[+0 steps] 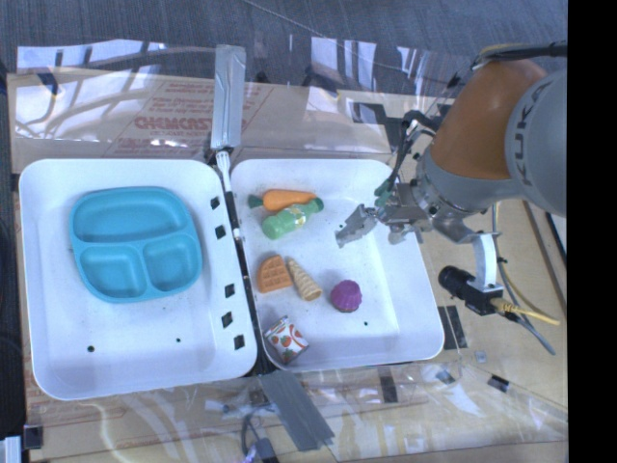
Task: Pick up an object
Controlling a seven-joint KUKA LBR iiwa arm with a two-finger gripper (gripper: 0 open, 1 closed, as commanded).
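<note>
The right bin (405, 326) holds several toy foods: an orange carrot (287, 200), a green bottle (285, 222), a waffle piece (273, 275), an ice cream cone (305, 280), a purple ball (346, 295) and a small patterned cup (285, 340) at the front edge. My gripper (371, 224) hangs over the right half of this bin, to the right of the carrot and bottle and above the purple ball. Its fingers stand open with nothing between them.
The left bin (58, 345) holds a blue divided tray (135, 242). A row of black clips (229, 258) runs along the wall between the bins. The arm's orange band (487, 114) and grey wrist overhang the right bin's far right corner. Cables lie right of the bins.
</note>
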